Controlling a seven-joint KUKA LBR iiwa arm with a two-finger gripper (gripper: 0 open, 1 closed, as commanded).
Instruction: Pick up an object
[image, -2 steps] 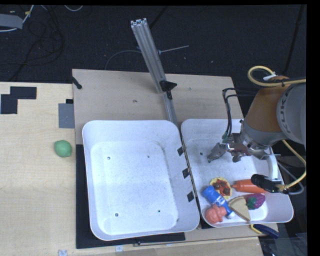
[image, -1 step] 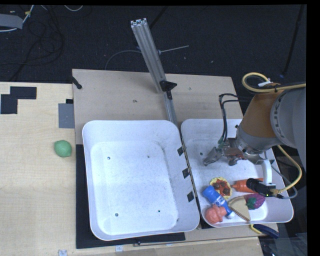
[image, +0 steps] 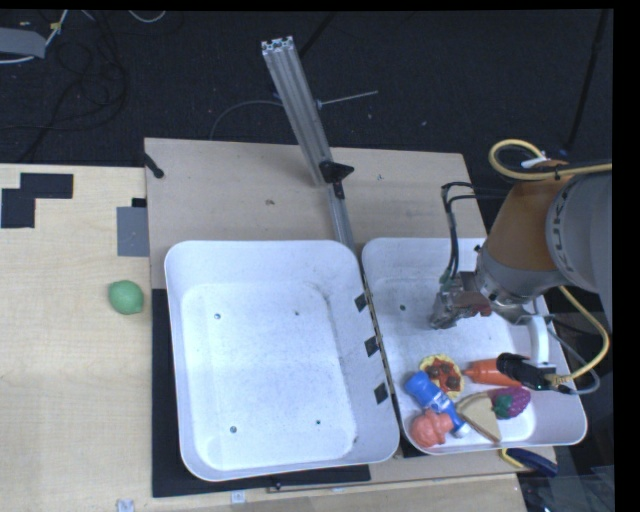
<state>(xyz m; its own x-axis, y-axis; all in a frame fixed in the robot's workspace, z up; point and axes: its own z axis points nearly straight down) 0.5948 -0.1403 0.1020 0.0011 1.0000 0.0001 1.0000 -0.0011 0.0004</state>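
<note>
gripper (image: 447, 305) over right bin (image: 410, 270), bare floor under it, I can't tell its state | toy pile (image: 462, 395) at bin's near corner, just beside | I'd guess light, hard, slick plastic | I'd pinch orange carrot (image: 487, 373) mid-body

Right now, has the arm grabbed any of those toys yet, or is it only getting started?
Nothing looks picked up yet. The gripper is low over a bare part of the right bin, with nothing seen in it. The toys lie clustered at the bin's near end: an orange carrot, a blue piece, a pink piece and a purple one. Reaching one, gripping and lifting all remain.
</note>
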